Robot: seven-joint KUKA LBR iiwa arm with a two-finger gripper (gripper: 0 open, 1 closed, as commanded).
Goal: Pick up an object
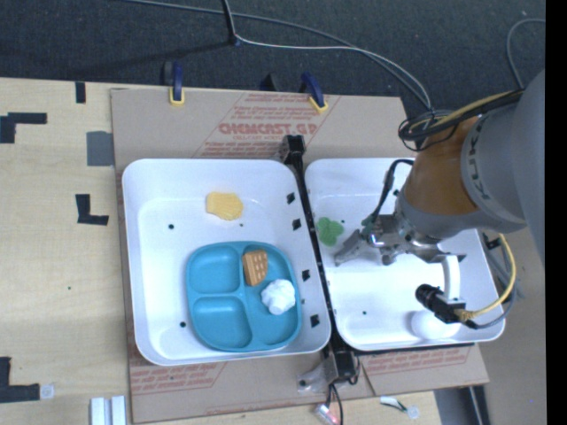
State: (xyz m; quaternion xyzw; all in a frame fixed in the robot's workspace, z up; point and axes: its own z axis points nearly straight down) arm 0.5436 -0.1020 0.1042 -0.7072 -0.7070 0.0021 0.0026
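Red lettering reading "CHEMCAST GP" crosses the cardboard sheet (pixel 266 122) under two white bins (pixel 142 202). The gripper (pixel 347 248) reaches toward one green object (pixel 330 230) in the right bin, fingers parted, nothing held. One blue tray (pixel 213 312) holds two items; one yellow piece (pixel 224 205) lies apart.

- L bin (pixel 142 237): tray (pixel 213 312) at front, w/ waffle piece (pixel 255 266) & ball (pixel 279 296) in it; chip (pixel 224 205) behind tray.
- R bin (pixel 354 326): leafy item (pixel 330 230) at left, pincer (pixel 347 248) just beside it.

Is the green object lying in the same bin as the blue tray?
No: the green object lies in the right bin, the blue tray in the left bin.
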